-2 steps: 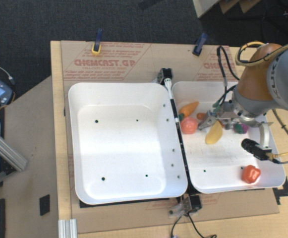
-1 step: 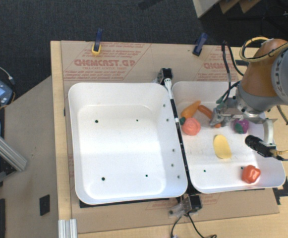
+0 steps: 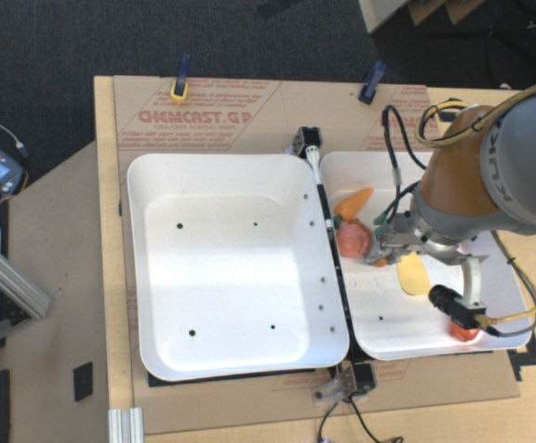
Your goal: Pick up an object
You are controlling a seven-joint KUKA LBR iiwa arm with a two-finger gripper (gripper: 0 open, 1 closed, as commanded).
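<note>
A grey KUKA arm with an orange band (image 3: 457, 178) is reaching in from the right over the right bin (image 3: 406, 335), one of two shallow white bins sitting side by side on a cardboard-covered bench (image 3: 203, 109). Its gripper (image 3: 383, 245) is hovering low beside a pink-red rounded object (image 3: 352, 239), with an orange carrot-shaped piece (image 3: 354, 201) lying just above it near the divider. A pale yellow object (image 3: 414, 275) is resting just right of the gripper, and a small red item (image 3: 464, 332) is sitting near the bin's lower right corner. The left bin (image 3: 148, 247) is lying alongside, touching the right one.
</note>
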